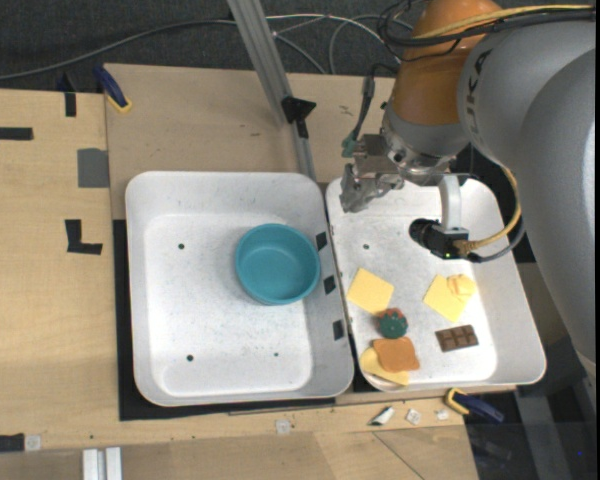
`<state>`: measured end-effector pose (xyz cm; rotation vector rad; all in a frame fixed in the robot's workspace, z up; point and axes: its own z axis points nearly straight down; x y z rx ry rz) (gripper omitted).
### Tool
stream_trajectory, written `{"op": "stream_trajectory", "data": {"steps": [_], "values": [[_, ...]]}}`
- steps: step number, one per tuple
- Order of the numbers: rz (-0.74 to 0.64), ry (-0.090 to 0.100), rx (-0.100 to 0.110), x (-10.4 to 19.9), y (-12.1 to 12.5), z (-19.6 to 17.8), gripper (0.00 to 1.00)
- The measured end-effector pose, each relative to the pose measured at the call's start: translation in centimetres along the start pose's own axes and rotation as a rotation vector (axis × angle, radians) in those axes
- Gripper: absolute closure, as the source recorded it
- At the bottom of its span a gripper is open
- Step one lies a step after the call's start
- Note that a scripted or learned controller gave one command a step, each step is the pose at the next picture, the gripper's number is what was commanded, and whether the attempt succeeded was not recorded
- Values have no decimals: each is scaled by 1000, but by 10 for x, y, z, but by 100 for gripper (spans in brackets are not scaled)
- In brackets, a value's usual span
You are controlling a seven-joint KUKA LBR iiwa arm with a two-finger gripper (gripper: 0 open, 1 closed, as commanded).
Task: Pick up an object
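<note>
The gripper [360,193] hangs above the upper left corner of the right bin [515,368]; I cannot tell its opening, and nothing is seen in it. Candidates lie low in that bin: yellow square [370,291], yellow block [449,296], brown bar [457,339], orange piece [395,353]. They look light, flat toy food (probably rigid), best pinched across opposite edges. A blue bowl [276,262] sits mid-frame in the left bin [160,268].

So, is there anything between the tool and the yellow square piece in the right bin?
Nothing visible. The tool hangs over the right bin's far left corner, and only bare white floor lies between it and the yellow square piece.
</note>
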<state>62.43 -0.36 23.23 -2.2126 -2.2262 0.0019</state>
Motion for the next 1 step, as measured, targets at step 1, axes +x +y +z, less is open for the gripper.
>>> {"op": "stream_trajectory", "data": {"steps": [1], "values": [[-1,1,-2,53,7,-6,100]]}}
